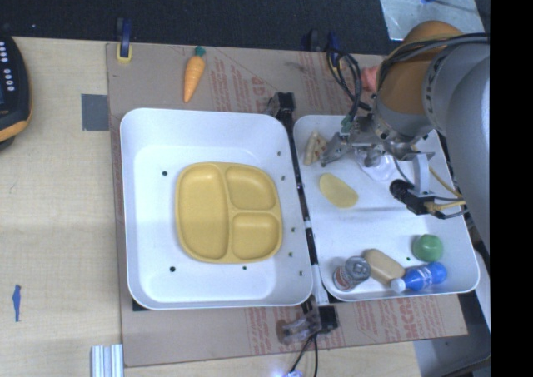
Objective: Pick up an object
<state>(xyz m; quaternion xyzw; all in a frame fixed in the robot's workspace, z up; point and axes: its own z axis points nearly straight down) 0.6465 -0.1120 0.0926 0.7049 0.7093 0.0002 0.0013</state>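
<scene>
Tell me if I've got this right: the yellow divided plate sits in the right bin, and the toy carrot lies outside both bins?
Not quite. The camera view shows the yellow divided plate in the left bin, not the right bin. The toy carrot does lie outside both bins.

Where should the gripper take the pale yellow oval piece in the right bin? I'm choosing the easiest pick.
Grip the pale yellow oval piece across its narrow width, coming straight down from above. It seems to lie flat with bare floor of the right bin around it, so both fingers should have room.
</scene>
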